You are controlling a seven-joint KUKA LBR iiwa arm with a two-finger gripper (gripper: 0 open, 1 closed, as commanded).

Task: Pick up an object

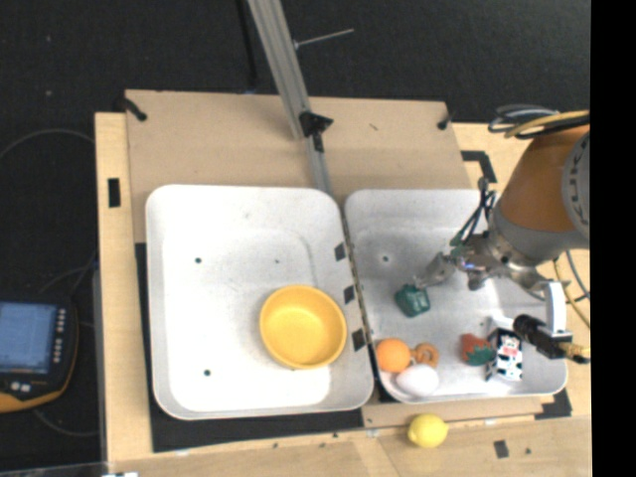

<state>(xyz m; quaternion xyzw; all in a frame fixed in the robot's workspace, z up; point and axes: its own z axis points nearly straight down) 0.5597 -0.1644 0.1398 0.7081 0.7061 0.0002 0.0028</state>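
Camera view has the pincer (434,274) low in the right white bin (397,222), just above the small dark-green block (412,300), likely lining up a grab. Can't tell how wide it's set. Block sits alone mid-bin, nothing crowding it.

Around my bench (119,266), dark floor (60,48); a grey metal rail (283,58) at 12 o'clock, a handheld screen (35,351) at 9 o'clock.
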